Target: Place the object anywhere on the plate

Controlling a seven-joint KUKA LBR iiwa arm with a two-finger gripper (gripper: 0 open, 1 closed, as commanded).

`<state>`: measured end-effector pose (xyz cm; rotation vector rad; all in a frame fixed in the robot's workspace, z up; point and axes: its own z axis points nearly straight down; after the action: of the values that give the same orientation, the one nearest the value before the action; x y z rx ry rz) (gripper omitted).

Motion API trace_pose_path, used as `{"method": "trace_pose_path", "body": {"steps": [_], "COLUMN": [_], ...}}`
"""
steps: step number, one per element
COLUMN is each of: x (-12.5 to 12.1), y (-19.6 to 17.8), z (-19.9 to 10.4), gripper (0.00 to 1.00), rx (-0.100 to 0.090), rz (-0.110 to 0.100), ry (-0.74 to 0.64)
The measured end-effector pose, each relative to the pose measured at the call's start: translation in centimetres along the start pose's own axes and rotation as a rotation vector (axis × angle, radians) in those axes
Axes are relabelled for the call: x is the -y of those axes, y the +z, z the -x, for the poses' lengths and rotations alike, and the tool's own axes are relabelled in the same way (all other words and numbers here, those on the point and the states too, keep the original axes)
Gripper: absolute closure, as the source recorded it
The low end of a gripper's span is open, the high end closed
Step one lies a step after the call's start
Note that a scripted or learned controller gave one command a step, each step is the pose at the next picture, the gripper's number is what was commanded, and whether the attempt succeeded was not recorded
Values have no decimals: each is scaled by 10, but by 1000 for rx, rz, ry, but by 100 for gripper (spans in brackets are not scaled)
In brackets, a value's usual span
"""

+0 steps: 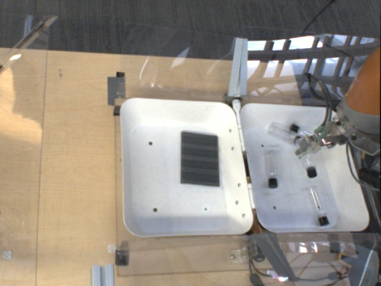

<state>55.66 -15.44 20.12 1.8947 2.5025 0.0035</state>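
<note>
Desk (pixel 65 177) edge nearest, two bins on it; plate (pixel 200 158) waits bare in the left bin (pixel 143 210).
Clear tubes with black caps lie scattered in the right bin (pixel 351 222); the gripper (pixel 311 143) hangs low over one (pixel 284 131), seemingly picking; I cannot tell whether it grips.

A pale wooden bench (pixel 59 177) spreads far left of the claw (pixel 309 143), sunlit in patches. Dark grey carpet (pixel 149 11) runs along beyond it. A metal post (pixel 238 67) stands up-left of the claw.
</note>
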Motion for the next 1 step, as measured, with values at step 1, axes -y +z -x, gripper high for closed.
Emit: {"method": "trace_pose_path", "body": {"steps": [1], "x": [-58], "y": [-79], "z": [-43], "gripper": [100], "rx": [1], "rz": [2], "ry": [-140]}}
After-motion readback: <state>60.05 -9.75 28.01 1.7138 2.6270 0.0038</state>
